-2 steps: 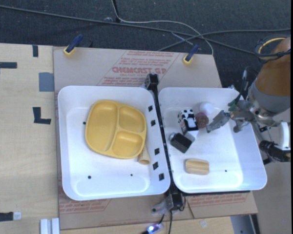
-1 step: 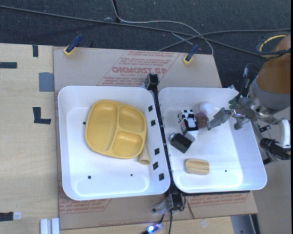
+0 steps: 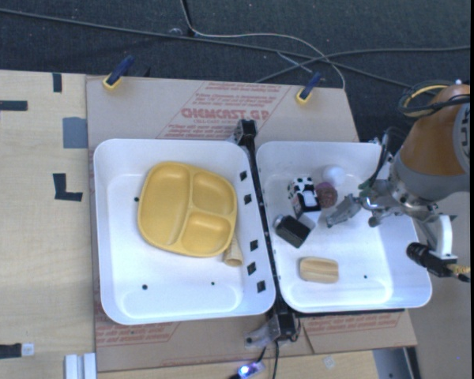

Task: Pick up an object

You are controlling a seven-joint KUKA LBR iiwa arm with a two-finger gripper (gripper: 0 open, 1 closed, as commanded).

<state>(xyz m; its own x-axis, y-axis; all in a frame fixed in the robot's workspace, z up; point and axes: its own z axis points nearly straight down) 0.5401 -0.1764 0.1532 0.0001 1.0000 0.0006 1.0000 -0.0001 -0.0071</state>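
Reach-in over the right bin — nothing lifted yet, as I read it.

From my seat the surface (image 3: 31, 212) carries two white bins side by side: the left bin (image 3: 114, 290) holds a yellow divided plate (image 3: 186, 209) with a small tan piece (image 3: 234, 253) just beside its lower edge, and the right bin (image 3: 395, 287) holds the candidates. The arm (image 3: 434, 152) comes in from the right, and its claw (image 3: 341, 212) hangs low over that bin's middle with nothing visibly between its fingers; whether they are spread or closed I cannot tell. Near it sit a tan bread-like block (image 3: 319, 270), a black block (image 3: 292, 230), a black-and-white toy (image 3: 303, 194), a small brownish piece (image 3: 327, 194) and a white ball (image 3: 333, 174). I judge this the approach step — next it needs to centre over one item, probably the toy cluster or black block, then drop and close.
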